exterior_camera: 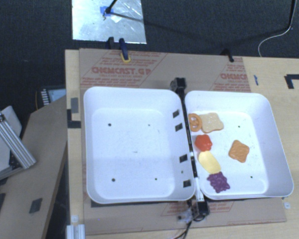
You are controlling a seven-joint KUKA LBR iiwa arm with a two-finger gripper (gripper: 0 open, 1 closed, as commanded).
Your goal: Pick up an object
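Several toy food pieces lie in the right bin [269, 133], mostly along its left wall. A brown pretzel [194, 121] sits at the top, touching a tan slice of bread [212, 123]. Below them lie a red piece [204, 143], a yellow piece [209, 162] and a purple bunch of grapes [219, 181], in a column. An orange cracker-like piece [238, 151] lies apart, nearer the bin's middle.
The left bin [134, 143] stands beside the right one, joined by a black-clipped divider [185, 133]. A shiny metal plate [108, 13] lies beyond the bench at the back. An aluminium frame [7, 138] stands at the left.
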